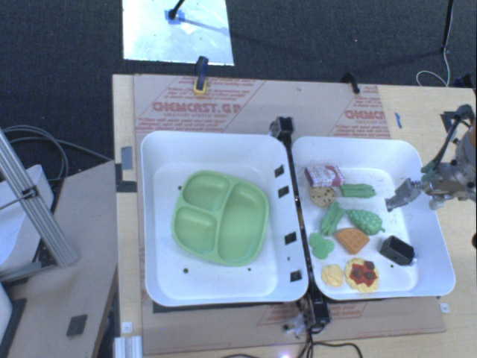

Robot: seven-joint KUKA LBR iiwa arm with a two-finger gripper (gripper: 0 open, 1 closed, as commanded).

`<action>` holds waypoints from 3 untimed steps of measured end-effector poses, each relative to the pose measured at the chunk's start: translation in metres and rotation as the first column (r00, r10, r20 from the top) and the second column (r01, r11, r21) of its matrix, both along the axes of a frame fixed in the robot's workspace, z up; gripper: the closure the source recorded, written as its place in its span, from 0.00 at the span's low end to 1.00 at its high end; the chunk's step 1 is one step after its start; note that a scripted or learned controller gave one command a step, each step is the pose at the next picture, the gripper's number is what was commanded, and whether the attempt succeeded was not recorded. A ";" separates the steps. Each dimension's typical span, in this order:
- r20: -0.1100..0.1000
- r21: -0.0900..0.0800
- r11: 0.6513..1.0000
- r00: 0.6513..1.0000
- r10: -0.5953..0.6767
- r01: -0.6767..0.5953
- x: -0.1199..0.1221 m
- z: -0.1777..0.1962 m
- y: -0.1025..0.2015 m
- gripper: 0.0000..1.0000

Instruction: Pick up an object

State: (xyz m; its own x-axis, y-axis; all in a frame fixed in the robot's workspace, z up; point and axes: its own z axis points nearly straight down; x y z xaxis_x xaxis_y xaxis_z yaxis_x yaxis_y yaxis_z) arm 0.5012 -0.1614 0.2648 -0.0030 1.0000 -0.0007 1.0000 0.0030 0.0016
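The pizza slice lies against the right bin's front wall, beside a yellow piece and a black block. Nine toy foods crowd this bin's left half, leaving bare floor on its right. The jaws hover there, whether apart or together I cannot tell. The left bin holds one green divided plate.

So the bench is light wood with a clear sheet printed in red lettering laid over it. Two shallow white bins sit on that sheet, touching side by side: left bin at 9 o'clock, right bin at 3. A yellow clamp grips the sheet's edge at 11 o'clock.
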 end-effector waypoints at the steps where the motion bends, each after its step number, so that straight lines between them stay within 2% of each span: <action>1: -0.007 0.004 1.000 1.000 0.007 -0.007 0.026 -0.092 0.060 0.00; 2: 0.002 0.003 1.000 1.000 -0.008 0.008 0.011 -0.181 0.010 0.00; 3: 0.012 0.003 1.000 1.000 0.000 0.000 0.015 -0.164 0.013 1.00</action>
State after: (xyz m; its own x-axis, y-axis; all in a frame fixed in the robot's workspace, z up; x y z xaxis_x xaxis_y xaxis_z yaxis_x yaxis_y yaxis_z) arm 0.5162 -0.1485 0.1006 -0.0030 1.0000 0.0017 0.9999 0.0030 0.0133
